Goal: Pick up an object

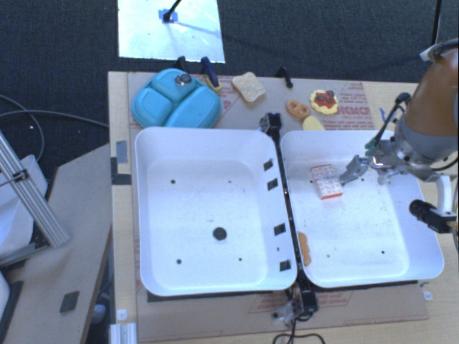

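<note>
camera view shows the gripper point(373, 168) hanging over the right bin point(401, 267) at the right of the frame, its two fingers spread apart with nothing between them, one fingertip just beside a small red and white carton point(327, 181). that carton lies flat on the bin floor in the upper left part of the right bin, turned a little askew. it looks like a light cardboard or plastic box, stiff enough to hold its shape, probably smooth on its faces, so it may skid across the white floor if nudged from one side. i judge the best hold is across its narrow width, fingers coming down on the two long edges near the middle. an orange sausage-shaped piece point(304, 249) rests against the left wall of the same bin, lower down. the left bin point(154, 149) holds a small dark round piece point(219, 233) near its middle. beyond the bins, at the top of the bench point(122, 192), sit a blue lidded dish point(176, 100), a slice of toy bread point(249, 87) and a few small toy foods.
</note>
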You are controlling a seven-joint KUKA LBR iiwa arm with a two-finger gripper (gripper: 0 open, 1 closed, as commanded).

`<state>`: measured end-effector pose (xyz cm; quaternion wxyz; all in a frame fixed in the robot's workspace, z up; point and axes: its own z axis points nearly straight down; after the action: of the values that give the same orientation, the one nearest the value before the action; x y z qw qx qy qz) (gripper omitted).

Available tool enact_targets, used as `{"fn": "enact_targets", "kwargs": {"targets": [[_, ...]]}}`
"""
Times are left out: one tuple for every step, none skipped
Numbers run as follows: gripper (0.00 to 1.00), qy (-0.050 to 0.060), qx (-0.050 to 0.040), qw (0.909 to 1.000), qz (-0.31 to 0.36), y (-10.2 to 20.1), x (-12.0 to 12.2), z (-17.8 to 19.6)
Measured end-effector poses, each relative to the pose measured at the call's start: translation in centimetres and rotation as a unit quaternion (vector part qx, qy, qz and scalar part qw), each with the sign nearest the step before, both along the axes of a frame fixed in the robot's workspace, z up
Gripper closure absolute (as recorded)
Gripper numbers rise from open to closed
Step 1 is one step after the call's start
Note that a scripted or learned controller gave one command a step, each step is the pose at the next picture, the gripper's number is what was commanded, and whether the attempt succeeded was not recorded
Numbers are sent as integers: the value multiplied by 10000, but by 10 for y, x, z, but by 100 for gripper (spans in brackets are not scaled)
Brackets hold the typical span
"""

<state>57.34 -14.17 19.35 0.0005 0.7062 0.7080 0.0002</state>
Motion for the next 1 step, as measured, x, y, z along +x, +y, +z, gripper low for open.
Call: {"fn": "enact_targets", "kwargs": {"targets": [[0,-31,-15,10000,-13,-59,53,-111]]}}
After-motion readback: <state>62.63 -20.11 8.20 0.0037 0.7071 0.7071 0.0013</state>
